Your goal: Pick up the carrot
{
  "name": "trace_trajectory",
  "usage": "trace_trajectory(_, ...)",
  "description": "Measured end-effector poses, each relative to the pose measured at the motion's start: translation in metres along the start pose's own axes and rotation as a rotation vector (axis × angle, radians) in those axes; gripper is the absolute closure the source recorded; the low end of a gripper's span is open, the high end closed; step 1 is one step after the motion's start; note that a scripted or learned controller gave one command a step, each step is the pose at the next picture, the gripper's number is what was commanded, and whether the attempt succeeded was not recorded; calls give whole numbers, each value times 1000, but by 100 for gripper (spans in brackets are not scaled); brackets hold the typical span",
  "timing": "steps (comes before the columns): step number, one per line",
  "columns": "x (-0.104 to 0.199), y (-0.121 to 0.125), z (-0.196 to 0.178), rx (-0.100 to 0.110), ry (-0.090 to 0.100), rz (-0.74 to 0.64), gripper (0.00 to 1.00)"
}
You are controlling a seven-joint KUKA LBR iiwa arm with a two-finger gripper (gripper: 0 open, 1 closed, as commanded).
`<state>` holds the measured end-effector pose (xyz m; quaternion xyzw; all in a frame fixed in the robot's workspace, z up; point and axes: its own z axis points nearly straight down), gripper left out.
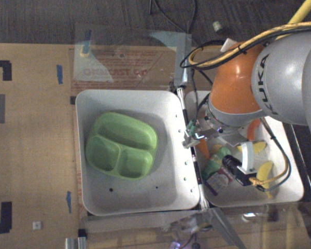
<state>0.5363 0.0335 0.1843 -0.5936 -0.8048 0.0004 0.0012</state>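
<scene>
Grey-and-orange KUKA arm (259,82) looms over the right white bin (295,188), gripper (217,139) state impossible to tell. An orange carrot (253,129) peeks beside the wrist; likely light, stiff, smooth, best pinched mid-length.

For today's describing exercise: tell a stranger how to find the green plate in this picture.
Two white bins sit side by side on the bench; take the left bin, away from the arm. The plate lies tilted inside it. It is light green, rounded and split into three compartments, unlike the small items crowded in the right bin.
</scene>
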Motion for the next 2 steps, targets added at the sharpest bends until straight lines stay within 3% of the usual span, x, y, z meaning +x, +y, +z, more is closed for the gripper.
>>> trace_trajectory(1,-19,-66,0,-1,-1,-63,100)
trace_trajectory(2,6,-19,0,-5,-3,-146,100)
